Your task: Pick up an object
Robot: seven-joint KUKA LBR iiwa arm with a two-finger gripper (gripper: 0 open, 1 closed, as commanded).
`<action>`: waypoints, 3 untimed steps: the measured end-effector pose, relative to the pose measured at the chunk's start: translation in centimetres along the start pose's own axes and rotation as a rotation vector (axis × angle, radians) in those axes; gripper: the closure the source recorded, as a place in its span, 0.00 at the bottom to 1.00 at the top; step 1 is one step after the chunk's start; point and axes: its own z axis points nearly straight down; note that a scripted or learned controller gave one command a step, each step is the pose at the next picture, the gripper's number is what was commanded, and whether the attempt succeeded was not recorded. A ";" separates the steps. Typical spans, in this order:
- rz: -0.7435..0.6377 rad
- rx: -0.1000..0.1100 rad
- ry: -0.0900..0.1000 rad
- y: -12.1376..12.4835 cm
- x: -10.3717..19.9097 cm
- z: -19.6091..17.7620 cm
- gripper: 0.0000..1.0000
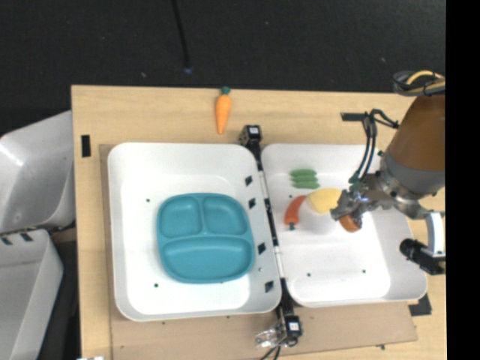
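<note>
Right bin (337, 283) held three small items near its upper middle: a yellow lemon-like piece (325, 199), a red-orange pepper-like piece (292, 210) just left of it, and a green piece (304, 178) above them, towards the bin's far wall. The gripper (349, 217) sat at the yellow piece's right edge, low over the bin floor, touching it or just beside it; contact could not be told from this angle. A small brownish-orange lump showed at the gripper's tip, whether part of the tool or a held item was unclear. Finger state could not be made out, the tip being dark and crowded with cable.

The arm (420, 148) entered from the right, its orange band over the bin's right side, the grey wrist below it angled down and leftward to the tip. Black cables looped from the wrist up over the bench (150, 111).

Left bin (127, 276) carried a blue divided plate (204, 237), lying flat near its centre. A toy carrot (223, 111) lay on the bench above the left bin, outside both bins, green top pointing away.
</note>
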 end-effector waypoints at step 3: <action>-0.014 0.000 0.002 2.7 15.9 -2.4 1.00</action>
